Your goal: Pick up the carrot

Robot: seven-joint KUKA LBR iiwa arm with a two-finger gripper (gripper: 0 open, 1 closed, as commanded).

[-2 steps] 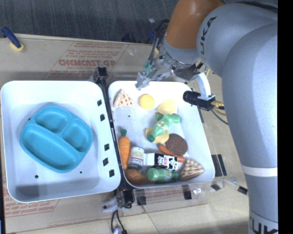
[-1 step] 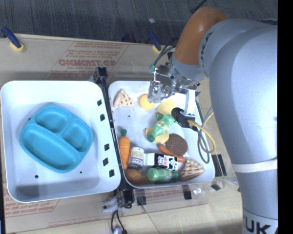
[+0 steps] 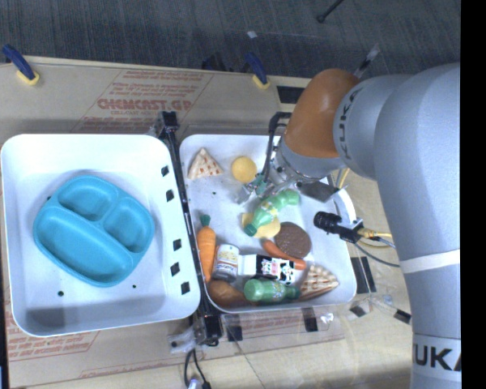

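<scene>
One carrot [image 3: 206,250] lies along the right bin's [image 3: 227,146] left wall.

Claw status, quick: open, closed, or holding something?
Claw: cannot be told. It sits low in the right bin near the green bottle; the carrot lies apart by the left wall.

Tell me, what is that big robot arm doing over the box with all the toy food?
The robot arm's gripper is down in the right bin, among the toy food near a yellow ball and a green bottle. It is supposed to pick up the carrot, which lies by the bin's left wall, untouched. The left bin holds a blue divided plate.
</scene>
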